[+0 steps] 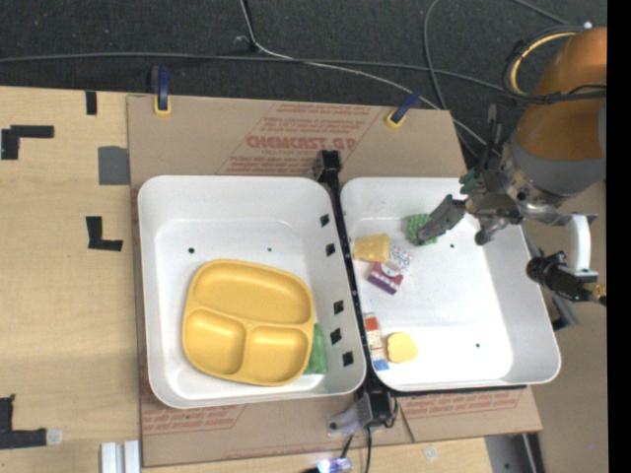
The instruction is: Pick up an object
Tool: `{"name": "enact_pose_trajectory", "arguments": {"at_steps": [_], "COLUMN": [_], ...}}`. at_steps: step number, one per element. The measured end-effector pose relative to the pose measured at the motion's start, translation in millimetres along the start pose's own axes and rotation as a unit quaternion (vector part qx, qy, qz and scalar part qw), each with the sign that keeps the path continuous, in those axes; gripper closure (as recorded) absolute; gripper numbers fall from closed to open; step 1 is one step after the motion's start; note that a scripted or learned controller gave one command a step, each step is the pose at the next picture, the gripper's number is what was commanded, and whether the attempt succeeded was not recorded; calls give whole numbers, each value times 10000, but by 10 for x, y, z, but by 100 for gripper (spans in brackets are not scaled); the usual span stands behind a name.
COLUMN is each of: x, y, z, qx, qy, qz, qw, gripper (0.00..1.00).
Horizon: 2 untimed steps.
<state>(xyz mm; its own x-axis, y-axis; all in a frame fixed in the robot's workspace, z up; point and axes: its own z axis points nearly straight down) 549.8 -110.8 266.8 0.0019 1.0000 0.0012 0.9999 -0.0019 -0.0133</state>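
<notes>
Pincer (441, 217): right of frame, over right bin (513, 299), dark fingers closed around green object (426, 227). Object low, near bin floor, upper middle of that bin. Grasp apparently made; lift clear remaining.

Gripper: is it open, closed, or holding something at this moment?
Gripper: cannot be told; it sits over the right bin, at a green object.

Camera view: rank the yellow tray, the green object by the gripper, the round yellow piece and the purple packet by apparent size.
1. Yellow tray, by far the largest.
2. Green object.
3. Round yellow piece and purple packet look about alike; I won't rank them.
</notes>
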Motion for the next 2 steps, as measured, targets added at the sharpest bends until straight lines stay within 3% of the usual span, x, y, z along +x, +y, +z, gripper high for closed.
{"name": "enact_pose_trajectory", "arguments": {"at_steps": [1,2], "x": [3,-94], "y": [19,-18], "z": [-64,463], "qx": [-59,-34], "qy": [-6,-7], "qz": [-16,-3], "qw": [10000,10000], "gripper": [0,0]}}
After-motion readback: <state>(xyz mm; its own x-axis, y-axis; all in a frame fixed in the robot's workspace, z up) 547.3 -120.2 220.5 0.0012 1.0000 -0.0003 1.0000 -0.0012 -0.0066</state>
